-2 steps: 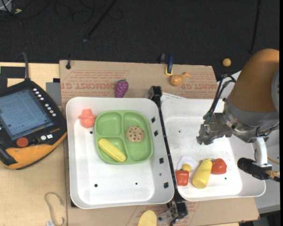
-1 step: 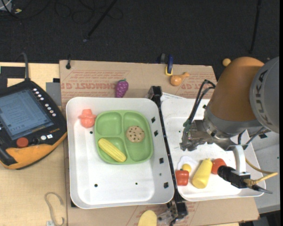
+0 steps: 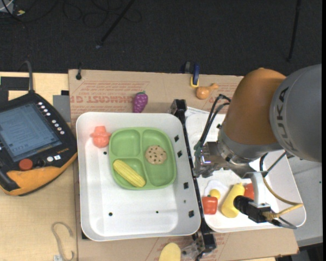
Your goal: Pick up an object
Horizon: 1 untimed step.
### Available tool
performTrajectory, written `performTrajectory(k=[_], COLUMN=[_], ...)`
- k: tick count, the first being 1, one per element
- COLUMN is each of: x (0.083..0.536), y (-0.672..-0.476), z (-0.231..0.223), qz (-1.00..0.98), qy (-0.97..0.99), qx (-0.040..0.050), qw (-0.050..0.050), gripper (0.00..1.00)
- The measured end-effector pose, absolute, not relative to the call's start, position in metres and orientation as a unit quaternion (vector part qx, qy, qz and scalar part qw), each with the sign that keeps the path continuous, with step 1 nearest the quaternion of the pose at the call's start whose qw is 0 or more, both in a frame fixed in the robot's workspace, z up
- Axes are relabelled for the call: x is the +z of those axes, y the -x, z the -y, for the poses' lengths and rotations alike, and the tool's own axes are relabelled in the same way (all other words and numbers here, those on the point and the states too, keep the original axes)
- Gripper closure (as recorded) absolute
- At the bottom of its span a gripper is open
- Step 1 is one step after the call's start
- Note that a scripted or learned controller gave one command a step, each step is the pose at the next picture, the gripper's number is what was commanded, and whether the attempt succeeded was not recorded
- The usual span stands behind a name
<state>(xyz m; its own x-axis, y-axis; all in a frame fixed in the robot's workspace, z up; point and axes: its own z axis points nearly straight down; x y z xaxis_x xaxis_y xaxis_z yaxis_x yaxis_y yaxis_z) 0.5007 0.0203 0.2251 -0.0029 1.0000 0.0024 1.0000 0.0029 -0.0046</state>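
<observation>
In the right bin (image 3: 293, 192), a yellow banana-shaped toy (image 3: 231, 201) lies next to a red block (image 3: 209, 205) and a small white and yellow piece (image 3: 213, 191). Another red piece (image 3: 249, 191) peeks out beside the banana toy. My gripper (image 3: 220, 165) hangs low over the left part of this bin, just above these toys, and the grey arm and orange band (image 3: 255, 110) hide most of it. In the left bin (image 3: 92, 200), a green divided plate (image 3: 143, 157) holds a yellow corn cob (image 3: 129, 173) and a cookie (image 3: 155, 155).
A pink-orange toy (image 3: 100, 137) lies in the left bin's far left corner. A purple grape toy (image 3: 140, 101) and an orange duck-like toy (image 3: 204, 91) sit on the cardboard behind the bins. A teach pendant (image 3: 27, 140) rests at left. A yellow object (image 3: 170, 251) lies at the front edge.
</observation>
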Motion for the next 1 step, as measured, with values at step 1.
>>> performTrajectory(k=[1], x=[0.2293], y=[-0.4848], z=[-0.0689], qz=[0.708], qy=[0.706], qx=[0.001], qw=[0.003], gripper=[1.0])
